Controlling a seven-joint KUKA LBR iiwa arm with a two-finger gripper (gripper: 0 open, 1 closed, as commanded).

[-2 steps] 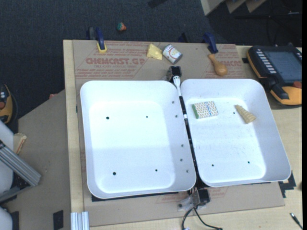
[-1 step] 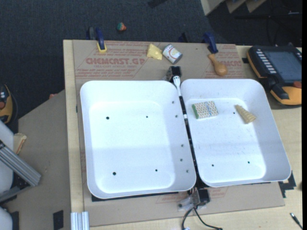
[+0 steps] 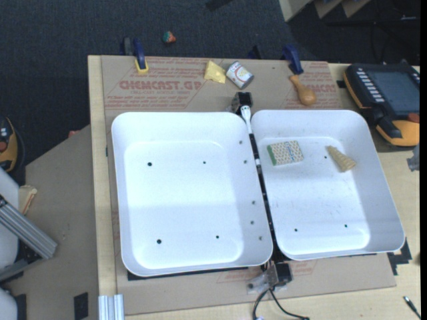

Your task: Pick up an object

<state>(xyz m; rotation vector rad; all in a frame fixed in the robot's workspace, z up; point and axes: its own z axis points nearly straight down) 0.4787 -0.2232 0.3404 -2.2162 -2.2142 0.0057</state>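
One big brown desk (image 3: 100, 145) is sitting on a dark floor (image 3: 67, 19) and is carrying everything else. Two white bins are lying on it side by side, and their edges are touching in the middle. The left bin (image 3: 120, 132) is showing only small black dots on its bottom. The right bin (image 3: 373, 179) is holding two small things near its far end. A black and orange box with a screen (image 3: 387, 92) is resting at the right side of the desk, just past the right bin.

Inside the right bin, a flat green and white dotted pad (image 3: 285, 153) is lying near the left wall. A tan wedge (image 3: 341, 159) is lying to the right of it, apart from it.

Behind the bins, a brown wooden piece (image 3: 303, 91) is sitting near a blue clamp (image 3: 291, 59). Another blue clamp (image 3: 139, 53) is gripping the far left edge. A yellow chunk (image 3: 215, 73) and a little white box (image 3: 239, 75) are sitting just beside each other between the clamps. A tiny colored thing (image 3: 169, 37) is lying on the floor.

Whether the claw is open or closed, I cannot tell.
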